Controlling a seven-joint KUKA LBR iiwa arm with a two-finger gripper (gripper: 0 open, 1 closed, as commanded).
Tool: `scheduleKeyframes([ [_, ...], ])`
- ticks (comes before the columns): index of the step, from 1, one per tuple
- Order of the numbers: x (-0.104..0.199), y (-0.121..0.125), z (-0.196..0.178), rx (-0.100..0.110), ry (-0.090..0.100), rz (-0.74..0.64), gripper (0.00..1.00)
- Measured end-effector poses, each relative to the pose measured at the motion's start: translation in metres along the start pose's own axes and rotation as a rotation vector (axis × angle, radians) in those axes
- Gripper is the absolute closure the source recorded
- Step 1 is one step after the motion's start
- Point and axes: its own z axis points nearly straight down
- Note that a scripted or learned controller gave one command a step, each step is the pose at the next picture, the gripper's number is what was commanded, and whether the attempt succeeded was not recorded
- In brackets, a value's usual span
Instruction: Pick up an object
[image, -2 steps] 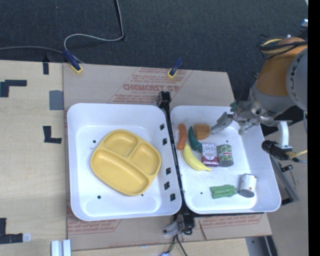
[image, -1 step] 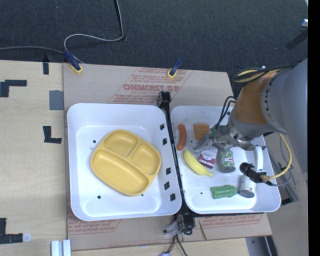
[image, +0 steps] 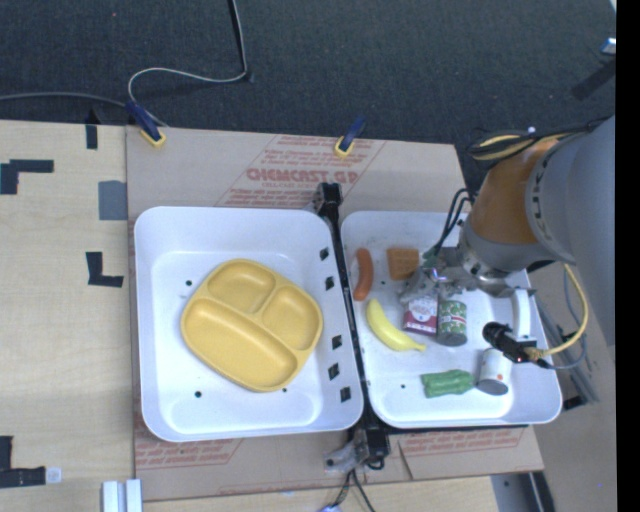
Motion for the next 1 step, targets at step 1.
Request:
scheduleKeyframes([
  [1,0.0559,-0.0334,-0.0898,0.001,0.002,-0.002,1.00],
])
